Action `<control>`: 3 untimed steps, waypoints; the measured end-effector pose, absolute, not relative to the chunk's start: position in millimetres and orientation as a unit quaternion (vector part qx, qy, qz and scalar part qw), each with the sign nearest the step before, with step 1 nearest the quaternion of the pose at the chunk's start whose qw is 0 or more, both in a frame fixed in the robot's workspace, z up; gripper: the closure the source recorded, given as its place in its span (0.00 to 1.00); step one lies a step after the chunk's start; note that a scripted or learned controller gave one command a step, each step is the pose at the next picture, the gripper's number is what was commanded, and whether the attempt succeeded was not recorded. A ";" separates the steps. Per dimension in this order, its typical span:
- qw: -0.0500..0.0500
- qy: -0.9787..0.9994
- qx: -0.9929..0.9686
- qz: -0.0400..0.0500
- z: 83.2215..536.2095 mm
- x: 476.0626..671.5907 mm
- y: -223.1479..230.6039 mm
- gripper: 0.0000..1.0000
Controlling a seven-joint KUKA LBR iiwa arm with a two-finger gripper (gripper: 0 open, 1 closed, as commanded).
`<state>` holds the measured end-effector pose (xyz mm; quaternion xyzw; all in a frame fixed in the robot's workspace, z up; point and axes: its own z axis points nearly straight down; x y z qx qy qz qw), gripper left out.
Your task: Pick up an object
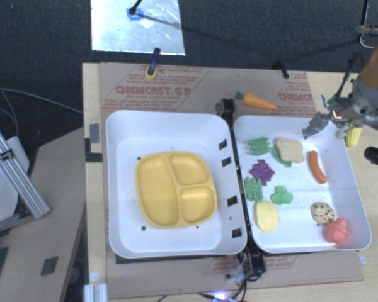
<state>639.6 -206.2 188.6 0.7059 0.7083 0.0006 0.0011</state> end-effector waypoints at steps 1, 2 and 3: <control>-0.003 0.711 0.703 0.001 147.5 622.3 -126.1 0.00; -0.001 0.710 0.704 0.001 186.3 555.2 -72.3 0.00; -0.002 0.710 0.704 0.000 183.6 484.3 -21.7 0.00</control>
